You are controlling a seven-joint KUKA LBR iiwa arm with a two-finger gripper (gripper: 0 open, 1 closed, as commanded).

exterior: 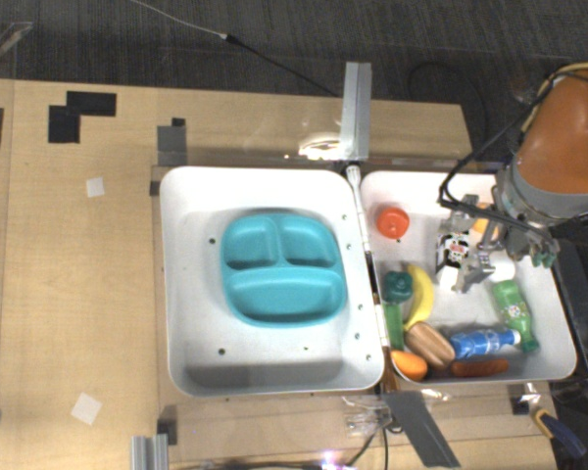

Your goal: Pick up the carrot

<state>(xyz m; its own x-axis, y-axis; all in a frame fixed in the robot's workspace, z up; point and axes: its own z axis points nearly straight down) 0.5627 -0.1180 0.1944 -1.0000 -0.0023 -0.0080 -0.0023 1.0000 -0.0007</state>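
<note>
Looking at the right bin [564,341], you are seeing the gripper [470,262] hovering, grip state unclear, while the carrot [409,363] is lying untouched at the bin's front-left corner; pickup remains.

Claw [467,262] over right bin [568,355]. Bare floor directly beneath and toward far wall. Left: tomato [393,223], banana [422,295] crowd path. Near side: blue bottle [483,342], bread roll [429,342], green bottle [513,306] packed tight, block descent.
</note>
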